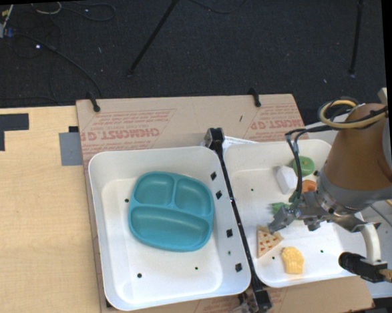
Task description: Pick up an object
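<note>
The right bin (258, 275) holds several small objects. A pizza-slice toy (267, 240) lies near its left wall, with a yellow corn-like piece (292, 259) just in front of it. A white piece (286, 177), a green round piece (306, 165) and a small orange piece (309, 185) sit toward the back. My gripper (285, 217) hangs low over the middle of this bin, right above the pizza slice and beside a small dark green piece (278, 208). Nothing can be seen held in it.
The left bin (114, 272) carries a teal divided plate (171, 211). A black divider clamp (228, 210) runs between the two bins. The arm's bulky body (357, 161) covers the right bin's far right side. Cardboard lies under both bins.
</note>
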